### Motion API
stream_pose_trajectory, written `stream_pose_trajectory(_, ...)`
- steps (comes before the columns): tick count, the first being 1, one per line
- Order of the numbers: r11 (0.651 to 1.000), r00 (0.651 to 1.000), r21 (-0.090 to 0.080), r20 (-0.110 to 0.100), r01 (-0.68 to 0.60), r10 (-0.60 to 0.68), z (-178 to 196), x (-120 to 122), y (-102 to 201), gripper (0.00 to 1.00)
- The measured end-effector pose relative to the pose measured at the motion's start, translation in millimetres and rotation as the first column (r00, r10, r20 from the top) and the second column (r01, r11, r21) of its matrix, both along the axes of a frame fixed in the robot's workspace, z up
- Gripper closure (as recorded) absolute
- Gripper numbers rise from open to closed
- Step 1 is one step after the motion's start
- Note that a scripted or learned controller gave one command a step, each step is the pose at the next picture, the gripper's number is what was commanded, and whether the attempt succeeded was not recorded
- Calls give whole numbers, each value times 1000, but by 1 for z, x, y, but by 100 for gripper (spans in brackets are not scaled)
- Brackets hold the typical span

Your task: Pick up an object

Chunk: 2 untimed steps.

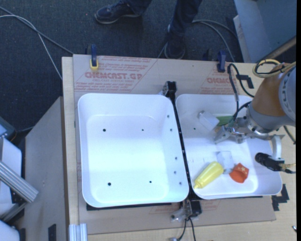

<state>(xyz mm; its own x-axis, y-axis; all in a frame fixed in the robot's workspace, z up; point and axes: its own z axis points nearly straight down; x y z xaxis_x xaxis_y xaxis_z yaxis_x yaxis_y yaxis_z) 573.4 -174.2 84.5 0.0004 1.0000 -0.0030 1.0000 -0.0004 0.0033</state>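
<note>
Fingers: can't tell if apart or together; the gripper (pixel 225 135) is a small grey metal blur low over the right bin (pixel 263 189), nothing visibly between the tips.
Arm: grey with an orange band (pixel 268 96), reaches in from the right edge, wrist bent down into the bin's upper half.
Pick candidates: yellow bottle (pixel 209 173) lying tilted at the bin's front left; orange-red lump (pixel 239 172) just beside it to the right, apart from it; clear plastic piece (pixel 225 157) between those two and the gripper; pale clear item (pixel 207 120) near the back, with a green thing (pixel 225 120) beside it, partly under the wrist.
Nearest to gripper: pale clear item and green thing, just up-left of the tips. Touching or not: can't tell.
Step, my read: lining up or descending for a grab, no hold yet.
Doing it well: centre the tips over one item, not two; the clear stuff looks thin and slippery, so the bottle is probably the safer target, gripped across its narrow side.
Risk: the bottle sits close to the left wall, so a finger could clip it.
Left bin (pixel 94 150): white, dark dots on the floor.
Surface: wooden board (pixel 122 75) on the bench, blue clamps (pixel 93 55) at the back edge.
Room: dark carpet, cables, someone's shoes (pixel 116 10) at the top.
</note>
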Motion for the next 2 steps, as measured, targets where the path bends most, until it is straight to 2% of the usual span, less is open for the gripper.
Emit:
stream_pose_trajectory(1, 1000, 1000, 2, -1, -5, 5, -1, 67, 0, 0)
stream_pose_trajectory(2, 1000, 1000, 3, -6, -3, 3, 8, 65, -1, 100)
